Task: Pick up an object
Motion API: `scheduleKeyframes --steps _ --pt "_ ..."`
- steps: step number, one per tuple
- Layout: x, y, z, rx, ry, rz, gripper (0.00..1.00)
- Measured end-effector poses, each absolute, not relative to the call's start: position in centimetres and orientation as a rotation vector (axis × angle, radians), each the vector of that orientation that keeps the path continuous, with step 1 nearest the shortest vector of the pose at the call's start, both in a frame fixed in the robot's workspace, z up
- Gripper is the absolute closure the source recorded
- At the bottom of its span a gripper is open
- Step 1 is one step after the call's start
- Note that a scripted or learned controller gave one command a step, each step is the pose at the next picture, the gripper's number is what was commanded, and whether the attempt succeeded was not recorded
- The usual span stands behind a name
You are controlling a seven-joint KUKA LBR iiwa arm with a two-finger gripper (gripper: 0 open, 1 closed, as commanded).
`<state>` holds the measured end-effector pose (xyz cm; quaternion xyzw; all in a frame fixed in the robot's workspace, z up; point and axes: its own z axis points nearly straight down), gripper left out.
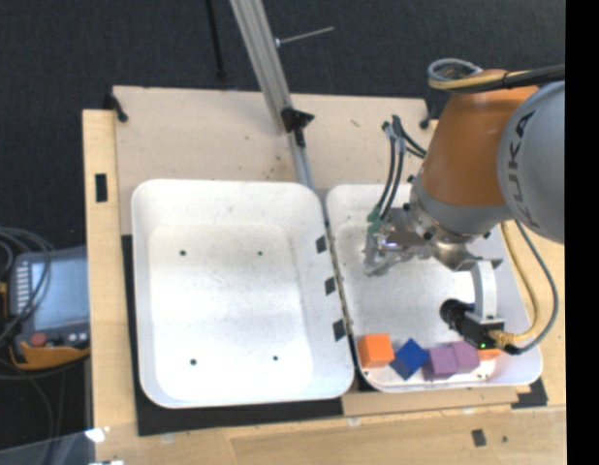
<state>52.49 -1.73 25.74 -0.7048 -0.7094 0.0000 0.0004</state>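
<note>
The arm reaches in from the right over the right bin (353,211). Its gripper (382,253) hangs above the bin's upper left part, and nothing shows between the fingers. Along the bin's near edge lie an orange block (376,349), a blue block (410,357) and a purple block (451,359) in a row. A small orange piece (488,354) peeks out just right of the purple block. The gripper is well apart from all of them, up and to the left.
The left bin (232,289) sits beside the right one, with black clips (331,284) along the shared wall. A slanted metal rail (266,56) runs from the top down to the bins' junction. A pendant with cables (43,303) lies at far left.
</note>
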Motion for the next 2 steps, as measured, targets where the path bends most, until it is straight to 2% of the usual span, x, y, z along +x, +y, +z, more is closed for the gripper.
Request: scheduleKeyframes --steps 1,2 --pt "53.0 4.1 24.3 -2.212 -2.227 0.002 1.0" --pt "52.2 9.8 24.5 -2.21 -2.23 -0.002 1.0"
